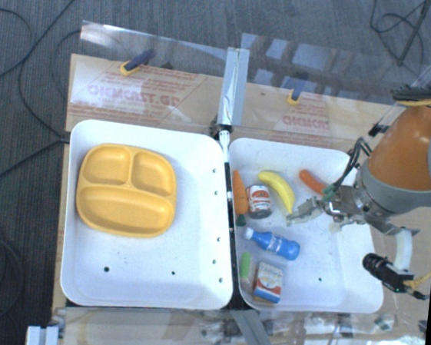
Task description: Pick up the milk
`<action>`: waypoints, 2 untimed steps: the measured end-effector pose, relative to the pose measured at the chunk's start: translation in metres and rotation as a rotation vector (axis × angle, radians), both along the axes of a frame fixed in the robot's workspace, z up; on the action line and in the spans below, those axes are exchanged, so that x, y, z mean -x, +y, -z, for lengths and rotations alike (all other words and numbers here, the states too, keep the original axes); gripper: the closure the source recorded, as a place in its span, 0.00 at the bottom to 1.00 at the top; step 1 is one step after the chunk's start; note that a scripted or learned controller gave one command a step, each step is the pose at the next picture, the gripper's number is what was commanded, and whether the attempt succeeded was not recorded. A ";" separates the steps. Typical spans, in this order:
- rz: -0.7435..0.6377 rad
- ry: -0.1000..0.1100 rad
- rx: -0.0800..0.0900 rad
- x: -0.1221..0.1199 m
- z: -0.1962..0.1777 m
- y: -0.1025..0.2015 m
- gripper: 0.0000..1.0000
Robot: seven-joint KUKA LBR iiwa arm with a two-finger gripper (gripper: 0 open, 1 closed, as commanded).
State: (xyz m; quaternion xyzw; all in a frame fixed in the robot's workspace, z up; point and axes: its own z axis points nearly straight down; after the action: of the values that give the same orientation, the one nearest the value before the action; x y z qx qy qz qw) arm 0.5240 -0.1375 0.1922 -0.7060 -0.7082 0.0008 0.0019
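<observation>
We saw end effector (304,210) low over right bin (341,290), fingers apart, nothing between them. Milk carton (268,281) lay near bin's front edge, well apart from it. Blue bottle (275,244), banana (277,188), can (259,201) between. Yellow tray (127,189) in left bin (142,275).

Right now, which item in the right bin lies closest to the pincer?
The yellow banana. Its lower end sits just left of the pincer, nearer than the can, the blue bottle or the milk carton.
</observation>
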 end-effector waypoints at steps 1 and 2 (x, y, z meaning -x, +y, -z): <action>0.025 -0.007 0.005 -0.054 0.097 0.033 0.00; -0.032 -0.003 0.003 -0.133 0.054 0.029 0.00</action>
State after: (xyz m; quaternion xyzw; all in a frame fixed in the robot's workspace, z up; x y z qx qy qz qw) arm 0.6571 -0.1090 0.1383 -0.6945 -0.7195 0.0009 -0.0003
